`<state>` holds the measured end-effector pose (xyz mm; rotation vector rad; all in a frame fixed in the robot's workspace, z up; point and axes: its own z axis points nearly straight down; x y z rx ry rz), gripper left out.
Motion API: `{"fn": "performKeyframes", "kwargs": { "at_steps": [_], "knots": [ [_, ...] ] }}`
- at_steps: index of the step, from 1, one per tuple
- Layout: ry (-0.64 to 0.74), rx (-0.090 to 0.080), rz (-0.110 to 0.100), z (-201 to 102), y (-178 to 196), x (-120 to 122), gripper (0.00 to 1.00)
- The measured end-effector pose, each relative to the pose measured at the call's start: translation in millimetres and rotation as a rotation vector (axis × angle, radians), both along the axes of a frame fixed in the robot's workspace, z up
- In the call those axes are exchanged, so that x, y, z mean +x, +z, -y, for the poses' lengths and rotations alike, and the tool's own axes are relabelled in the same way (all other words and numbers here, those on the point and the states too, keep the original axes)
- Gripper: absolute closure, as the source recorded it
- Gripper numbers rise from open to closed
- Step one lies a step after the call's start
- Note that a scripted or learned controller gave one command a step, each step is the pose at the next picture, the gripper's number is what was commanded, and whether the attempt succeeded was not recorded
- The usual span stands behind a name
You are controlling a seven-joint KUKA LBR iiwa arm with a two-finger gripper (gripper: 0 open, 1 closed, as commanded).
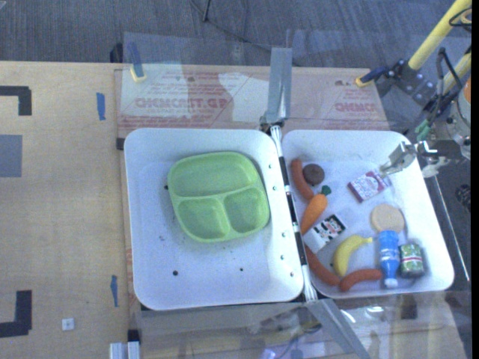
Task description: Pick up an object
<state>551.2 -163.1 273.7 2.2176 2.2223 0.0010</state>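
At the upper right of the frame: gripper (399, 158) above the right bin (441, 264), beside a pink packet (368, 186); fingers apart, nothing between them. Banana (350, 251), carrot (315, 211), bottle (388, 256) untouched lower down. Pickup not yet begun, by the look.

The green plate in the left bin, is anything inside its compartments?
Nothing shows on the green plate; its three compartments look bare. It lies alone in the left bin. Whatever might sit under the plate is covered.
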Motion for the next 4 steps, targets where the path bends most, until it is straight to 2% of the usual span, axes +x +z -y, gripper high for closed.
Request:
{"fn": "performKeyframes", "kwargs": {
  "at_steps": [1, 2, 3, 4],
  "knots": [
    [-0.039, 0.001, -0.001, 20.3, -105.3, 19.8, 0.00],
    [-0.005, 0.000, 0.003, 1.1, -187.1, 39.0, 0.00],
    [0.387, 0.000, 0.005, -13.9, -186.1, -11.4, 0.00],
    [0.391, 0.000, 0.001, 3.7, -101.2, -55.1, 0.00]
  ]
}}
